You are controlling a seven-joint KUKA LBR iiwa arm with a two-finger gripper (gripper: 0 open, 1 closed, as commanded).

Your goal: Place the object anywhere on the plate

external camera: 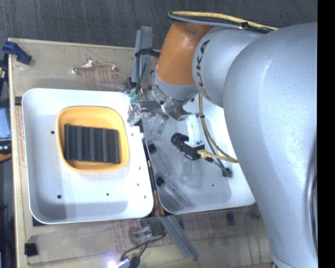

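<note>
**Arm low over right bin, plate waiting in left**

Dominating the right side: the grey KUKA arm with its orange band (181, 52), bent down over the right-hand shallow white bin (243, 197). Below that, spread across the pale wooden worktop (72, 60), two bins side by side. In the left-hand shallow white bin (89, 205), a yellow-orange rounded plate (92, 116) carrying a dark ribbed rectangular block (93, 144) at its middle. Smaller still, at the wrist, the two-finger gripper (140, 108), close to the divide between the bins at the right bin's upper left corner. Too cluttered there with brackets and cable to tell whether apart or together; nothing plainly seen between them. Within the right bin, a few clear, glassy shapes (173, 191) on the floor, hard to read; a small black fitting with a yellow cable (184, 144) hanging off the arm.

Object to be placed: not identifiable with confidence, probably somewhere in the right bin. Judging by the layout, task at an early stage — pick unconfirmed, carry across to the plate and release both left to do.
</note>
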